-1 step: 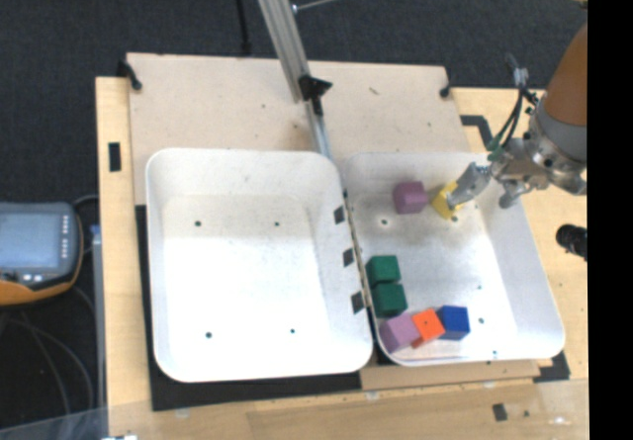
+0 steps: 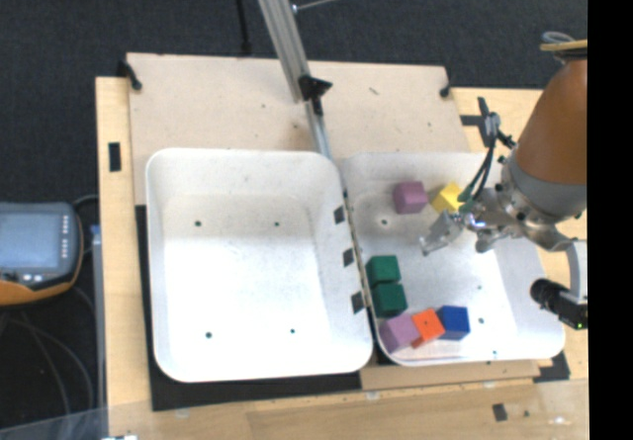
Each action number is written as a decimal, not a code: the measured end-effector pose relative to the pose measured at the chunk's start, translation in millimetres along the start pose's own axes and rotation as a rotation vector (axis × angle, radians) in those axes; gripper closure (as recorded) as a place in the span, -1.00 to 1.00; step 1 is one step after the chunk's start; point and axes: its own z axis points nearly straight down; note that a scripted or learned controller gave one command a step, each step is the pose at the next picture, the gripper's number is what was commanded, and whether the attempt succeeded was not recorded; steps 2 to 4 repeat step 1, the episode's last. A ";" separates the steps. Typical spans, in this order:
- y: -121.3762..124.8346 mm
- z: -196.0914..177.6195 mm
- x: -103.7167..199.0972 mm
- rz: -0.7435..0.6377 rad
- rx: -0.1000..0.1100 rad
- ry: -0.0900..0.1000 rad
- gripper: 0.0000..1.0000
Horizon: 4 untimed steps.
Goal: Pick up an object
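My claw [image 2: 442,233] low over right bin [image 2: 514,344], upper middle; can't tell finger state, too small/blurred. Yellow block [image 2: 450,197] just above claw tip, near or touching, unclear. Purple cube [image 2: 409,197] left of it. Two green blocks [image 2: 386,284] below-left by divider. Lilac block [image 2: 400,331], orange block [image 2: 427,325], blue block [image 2: 453,320] clustered at near edge. Left bin [image 2: 247,166] beyond.

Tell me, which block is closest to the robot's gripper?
The yellow block. It sits right beside the gripper, at the top of the right bin. The green, orange and blue blocks lie lower down, farther away.
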 end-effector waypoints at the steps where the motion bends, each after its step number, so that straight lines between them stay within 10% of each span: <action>1: -26.1 -48.2 46.0 -0.003 -0.008 0.000 -1.00; 4: -26.1 -48.2 46.0 -0.003 -0.008 0.000 -1.00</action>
